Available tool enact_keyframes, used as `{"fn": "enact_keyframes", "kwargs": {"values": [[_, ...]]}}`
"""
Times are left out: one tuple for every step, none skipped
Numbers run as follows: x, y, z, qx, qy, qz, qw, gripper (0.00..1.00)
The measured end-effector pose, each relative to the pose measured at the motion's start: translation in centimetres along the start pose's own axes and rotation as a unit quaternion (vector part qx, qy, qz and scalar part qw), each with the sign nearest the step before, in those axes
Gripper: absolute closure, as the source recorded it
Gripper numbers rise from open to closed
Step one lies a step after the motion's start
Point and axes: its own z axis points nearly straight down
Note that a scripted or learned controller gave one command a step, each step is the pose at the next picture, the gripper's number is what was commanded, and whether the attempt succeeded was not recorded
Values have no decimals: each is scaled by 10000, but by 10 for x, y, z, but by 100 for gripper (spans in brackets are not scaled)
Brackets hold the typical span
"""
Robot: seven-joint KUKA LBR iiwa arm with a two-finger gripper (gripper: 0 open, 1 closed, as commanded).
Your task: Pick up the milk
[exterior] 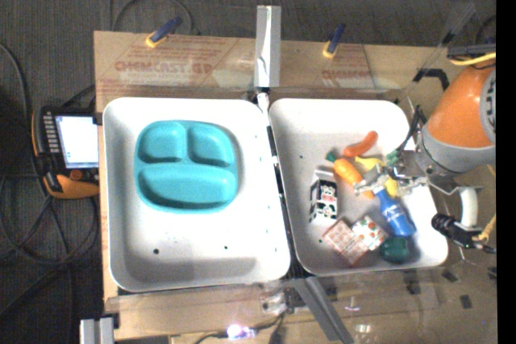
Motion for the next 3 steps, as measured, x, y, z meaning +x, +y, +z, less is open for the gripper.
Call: {"fn": "enact_keyframes", "kwargs": {"values": [[5, 11, -35, -1, 7, 759, 9971, 0], [19, 39, -111, -2, -12, 1432, 9897, 0], [19, 39, -116, 42, -33, 1427, 9898, 100]]}}
